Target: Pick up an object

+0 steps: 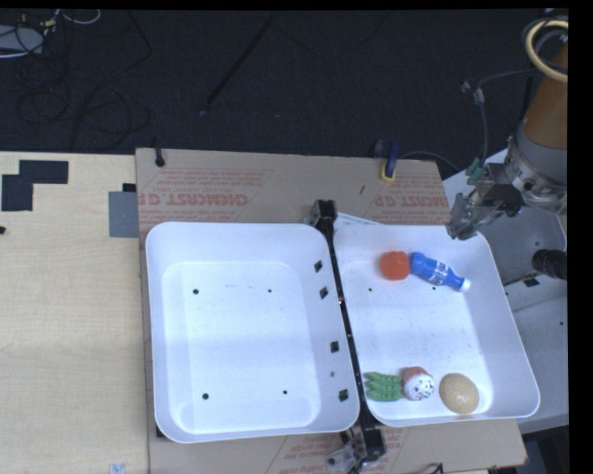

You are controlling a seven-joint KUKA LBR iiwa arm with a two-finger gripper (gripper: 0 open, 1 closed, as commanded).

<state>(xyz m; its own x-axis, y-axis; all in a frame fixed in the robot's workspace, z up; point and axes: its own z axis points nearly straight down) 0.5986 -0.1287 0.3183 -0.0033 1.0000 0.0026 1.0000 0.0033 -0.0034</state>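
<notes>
Bottle (437,271) is my nearest pick: blue, lying in the right bin (505,305) beside an orange ball (394,265), its long axis slanting down toward the bin's right wall. My gripper (463,222) hovers above the far right corner, up-right of the bottle.

Dark floor (278,74) up top with loose cables (37,28), pale wooden worktop (65,352), brown cardboard sheet (250,185) on it
</notes>
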